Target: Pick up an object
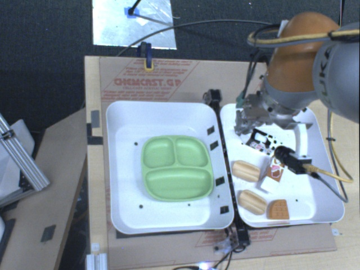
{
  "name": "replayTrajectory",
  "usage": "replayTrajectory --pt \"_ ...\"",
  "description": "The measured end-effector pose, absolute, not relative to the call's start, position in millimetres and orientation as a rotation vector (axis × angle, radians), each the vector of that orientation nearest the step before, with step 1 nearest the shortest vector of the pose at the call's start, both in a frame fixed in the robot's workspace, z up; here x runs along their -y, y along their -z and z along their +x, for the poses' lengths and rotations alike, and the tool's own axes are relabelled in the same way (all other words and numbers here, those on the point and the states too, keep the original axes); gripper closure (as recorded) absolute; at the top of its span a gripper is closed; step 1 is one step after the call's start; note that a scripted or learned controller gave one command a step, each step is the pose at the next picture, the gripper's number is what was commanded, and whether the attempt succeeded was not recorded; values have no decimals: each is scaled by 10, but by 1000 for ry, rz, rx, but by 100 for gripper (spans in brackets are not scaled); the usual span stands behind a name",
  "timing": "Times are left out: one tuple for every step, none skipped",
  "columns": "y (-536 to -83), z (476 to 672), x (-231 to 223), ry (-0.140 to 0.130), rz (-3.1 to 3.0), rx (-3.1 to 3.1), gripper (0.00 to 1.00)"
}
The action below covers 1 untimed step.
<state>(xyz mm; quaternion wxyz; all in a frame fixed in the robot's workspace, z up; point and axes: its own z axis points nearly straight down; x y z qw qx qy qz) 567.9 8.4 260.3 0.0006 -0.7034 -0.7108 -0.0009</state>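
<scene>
In the right bin [323, 204] lie two tan bread rolls, one [246, 170] above the other [252, 201], with a small waffle [278, 210] beside the lower one. A small red and white carton [274, 170] leans next to the upper roll. My gripper [260, 140] hangs low over the upper part of this bin, just above and right of the upper roll. Its black and white fingers point down toward the bin floor, and I see nothing between them.
The left bin [126, 151] holds a green divided plate [177, 167]. A black divider with clips [222, 162] runs between the two bins. The grey and orange arm [298, 61] covers the right bin's upper half. A yellow cable [332, 176] trails over the right side.
</scene>
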Motion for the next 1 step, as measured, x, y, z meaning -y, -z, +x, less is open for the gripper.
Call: replayTrajectory --pt "-2578 5471 -638 2 -2209 2232 100"
